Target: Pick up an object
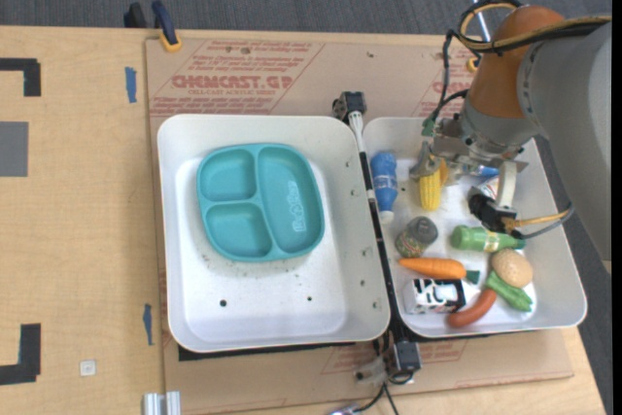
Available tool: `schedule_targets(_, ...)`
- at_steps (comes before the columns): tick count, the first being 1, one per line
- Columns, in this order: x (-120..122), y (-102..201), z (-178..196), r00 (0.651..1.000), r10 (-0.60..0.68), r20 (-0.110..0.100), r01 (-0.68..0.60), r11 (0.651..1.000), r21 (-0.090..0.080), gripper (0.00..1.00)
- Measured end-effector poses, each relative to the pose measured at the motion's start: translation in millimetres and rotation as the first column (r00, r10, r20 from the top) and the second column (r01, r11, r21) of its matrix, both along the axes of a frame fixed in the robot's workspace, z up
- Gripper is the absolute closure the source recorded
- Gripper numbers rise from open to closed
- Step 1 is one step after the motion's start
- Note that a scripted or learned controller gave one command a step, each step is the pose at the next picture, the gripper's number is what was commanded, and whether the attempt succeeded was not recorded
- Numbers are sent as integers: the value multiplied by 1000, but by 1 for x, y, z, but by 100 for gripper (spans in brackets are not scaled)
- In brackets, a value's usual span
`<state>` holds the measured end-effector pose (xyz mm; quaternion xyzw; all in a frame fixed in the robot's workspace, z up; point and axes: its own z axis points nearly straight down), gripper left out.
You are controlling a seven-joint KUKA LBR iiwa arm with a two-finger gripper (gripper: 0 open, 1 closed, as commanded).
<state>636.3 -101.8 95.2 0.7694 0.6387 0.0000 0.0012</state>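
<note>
Yellow and ridged, one toy corn cob (430, 188) stands on end near the far wall of the right bin (564, 292), just under the tool (449, 155); whether the tool is wide or narrow I cannot tell. Around it lie one blue bottle (384, 178), one grey round lump (420, 231), one orange carrot (432, 267), one red sausage (472, 309) and one tan egg-shaped piece (512, 268). One teal three-compartment plate (260, 201) lies in the left bin (194, 306).
</note>
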Motion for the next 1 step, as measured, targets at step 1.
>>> schedule_targets(1,-61,35,89,956,-292,-5,292,956,2,100)
